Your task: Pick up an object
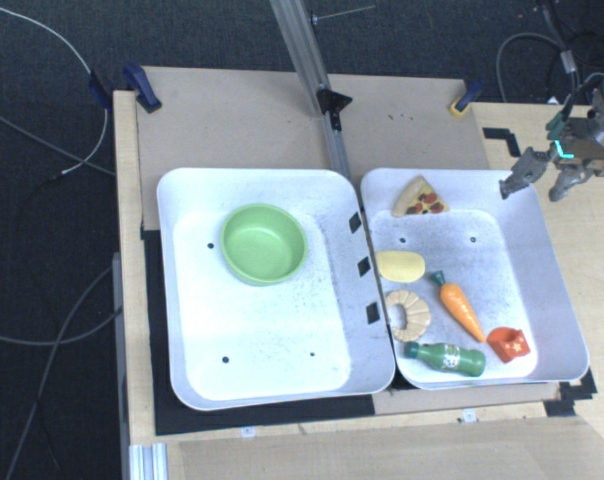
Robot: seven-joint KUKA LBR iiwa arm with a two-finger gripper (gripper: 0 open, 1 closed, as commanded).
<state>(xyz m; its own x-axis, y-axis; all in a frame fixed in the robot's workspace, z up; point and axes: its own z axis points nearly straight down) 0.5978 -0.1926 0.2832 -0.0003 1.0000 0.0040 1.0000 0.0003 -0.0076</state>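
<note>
A bench [232, 118] of pale board is seen from above at a slant, standing on dark carpet [42, 168] with thin cables trailing across it at the left. Blue clamps [142, 88] grip the bench's far left corner, and a yellow and blue clamp [467, 96] sits at the far right. A grey metal pole [300, 38] slants down from the top edge to meet the bench between the bins. Two shallow white bins lie side by side on a black mat.

The left bin [262, 358] holds a green bowl [264, 243], upright, toward its far side.

The right bin [527, 268] holds six toy foods. A pizza slice [419, 198] lies near the far edge. Below it a yellow potato-like piece [400, 265] lies by the left wall. Nearer still is a ridged tan shrimp-like piece [410, 314], with an orange carrot [460, 308] just to its right. A green bottle [447, 358] lies on its side along the near edge, and a red piece [509, 343] sits in the near right corner.

The gripper [542, 180] hangs at the right edge, above the far right corner of the right bin, fingers spread apart with nothing between them, well apart from the toys.
</note>
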